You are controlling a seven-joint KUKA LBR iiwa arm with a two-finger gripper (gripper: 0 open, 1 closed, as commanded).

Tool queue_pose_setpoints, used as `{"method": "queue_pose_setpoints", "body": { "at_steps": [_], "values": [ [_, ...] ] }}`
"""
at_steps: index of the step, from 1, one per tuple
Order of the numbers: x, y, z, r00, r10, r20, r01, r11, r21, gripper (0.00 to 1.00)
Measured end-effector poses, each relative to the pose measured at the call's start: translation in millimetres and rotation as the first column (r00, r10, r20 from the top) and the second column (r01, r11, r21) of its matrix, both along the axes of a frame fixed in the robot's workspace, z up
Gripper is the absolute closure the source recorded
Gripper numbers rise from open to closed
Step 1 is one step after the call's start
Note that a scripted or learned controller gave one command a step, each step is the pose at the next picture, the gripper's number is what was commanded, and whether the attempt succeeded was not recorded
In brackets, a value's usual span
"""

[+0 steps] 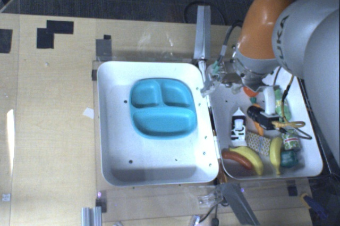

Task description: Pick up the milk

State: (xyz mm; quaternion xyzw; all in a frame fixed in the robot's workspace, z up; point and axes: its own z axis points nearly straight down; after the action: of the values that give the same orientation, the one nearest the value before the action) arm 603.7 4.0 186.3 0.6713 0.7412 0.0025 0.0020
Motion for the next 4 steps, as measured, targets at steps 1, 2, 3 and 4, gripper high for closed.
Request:
{"method": "queue_pose_setpoints", "body": {
  "at_steps": [1, 2, 3, 4],
  "values": [
    [-67, -47, -1, 0.994, 0.108, -0.001, -0.108, 0.994, -0.001, 0.00],
    [-92, -38, -1, 0.984, 0.179, -0.002, -0.179, 0.984, -0.001, 0.00],
    [-89, -46, -1, 0.984, 0.180, 0.000, -0.180, 0.984, -0.002, 0.00],
    [-95, -31, -2, 0.984, 0.177, -0.002, -0.177, 0.984, -0.001, 0.00]
  ]
}}
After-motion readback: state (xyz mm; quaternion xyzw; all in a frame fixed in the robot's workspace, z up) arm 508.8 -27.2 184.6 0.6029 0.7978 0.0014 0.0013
